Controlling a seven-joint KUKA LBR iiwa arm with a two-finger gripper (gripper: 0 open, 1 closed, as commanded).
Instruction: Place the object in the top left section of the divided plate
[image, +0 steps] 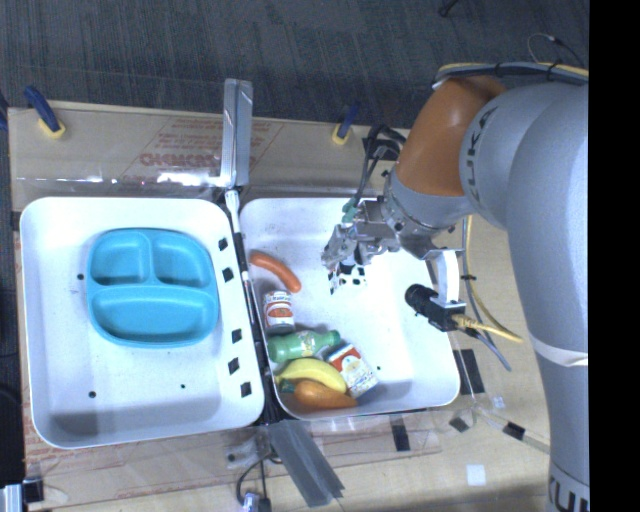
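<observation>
Blue divided plate (153, 287) — three sections, flat — in the left bin (60, 400).

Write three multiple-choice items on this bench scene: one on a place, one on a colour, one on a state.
1. Where does the divided plate lie?
A. in the left bin
B. in the right bin
C. on the floor

2. What colour is the divided plate?
A. red
B. light blue
C. black

3. What do the plate's sections hold?
A. a banana
B. a sausage
C. nothing

Key: 1 A, the plate sits inside the left bin. 2 B, it is light blue against the white bin. 3 C, all its sections are bare, while the banana and the sausage lie in the right bin, where the gripper hangs.
</observation>
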